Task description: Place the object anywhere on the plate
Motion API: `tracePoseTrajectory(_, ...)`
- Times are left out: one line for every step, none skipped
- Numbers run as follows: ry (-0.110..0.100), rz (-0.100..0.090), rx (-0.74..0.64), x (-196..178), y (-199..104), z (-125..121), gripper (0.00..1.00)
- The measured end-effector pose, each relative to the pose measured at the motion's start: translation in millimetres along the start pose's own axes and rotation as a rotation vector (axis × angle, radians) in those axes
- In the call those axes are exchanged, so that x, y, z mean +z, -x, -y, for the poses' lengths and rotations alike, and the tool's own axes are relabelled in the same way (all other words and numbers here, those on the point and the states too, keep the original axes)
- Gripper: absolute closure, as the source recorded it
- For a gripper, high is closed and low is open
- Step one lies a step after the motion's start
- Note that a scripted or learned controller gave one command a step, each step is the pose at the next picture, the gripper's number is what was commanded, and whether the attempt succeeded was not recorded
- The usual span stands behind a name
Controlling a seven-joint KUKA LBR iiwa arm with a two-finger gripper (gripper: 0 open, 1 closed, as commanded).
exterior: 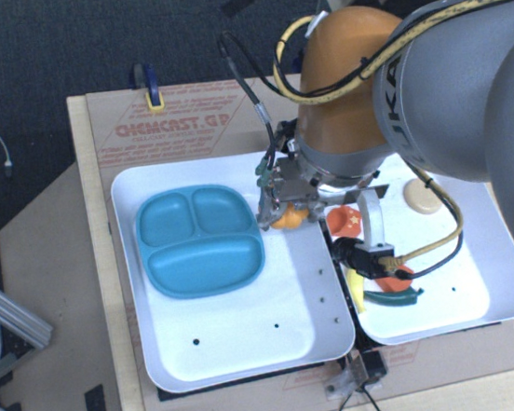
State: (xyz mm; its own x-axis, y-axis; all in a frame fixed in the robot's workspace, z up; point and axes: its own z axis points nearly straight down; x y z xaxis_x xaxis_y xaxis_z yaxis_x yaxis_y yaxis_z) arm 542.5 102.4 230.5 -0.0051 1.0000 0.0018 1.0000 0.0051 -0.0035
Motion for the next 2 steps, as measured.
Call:
tracePoseTrajectory(-0.002, 0.000, 0.000, 14.9, -51.2, 22.6, 1.00)
tracePoseTrajectory(0.000, 0.002, 0.005, 14.2, -48.1, 21.4, 0.00)
